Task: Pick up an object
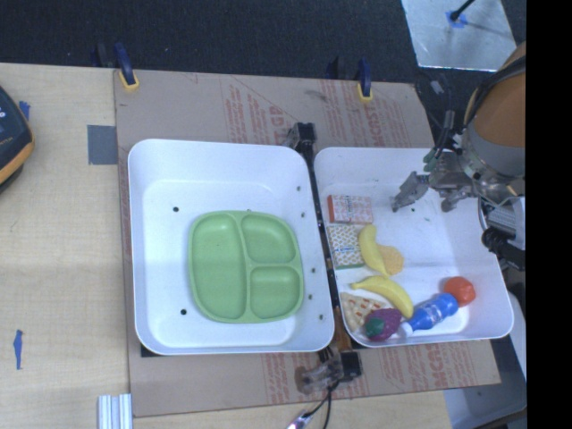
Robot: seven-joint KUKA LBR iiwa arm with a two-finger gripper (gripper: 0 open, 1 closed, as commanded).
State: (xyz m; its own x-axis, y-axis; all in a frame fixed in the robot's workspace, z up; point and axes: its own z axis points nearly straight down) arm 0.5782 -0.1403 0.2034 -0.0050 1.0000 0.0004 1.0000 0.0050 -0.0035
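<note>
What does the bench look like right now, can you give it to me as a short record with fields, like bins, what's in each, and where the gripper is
left bin: holds a green divided plate
right bin: holds the loose items
items, back to front: small red-and-white packet, patterned packet, two bananas, waffle piece, purple toy, blue bottle, red-orange ball
gripper: over the back part of the right bin, nothing between its fingers
arm: enters from the right
</note>
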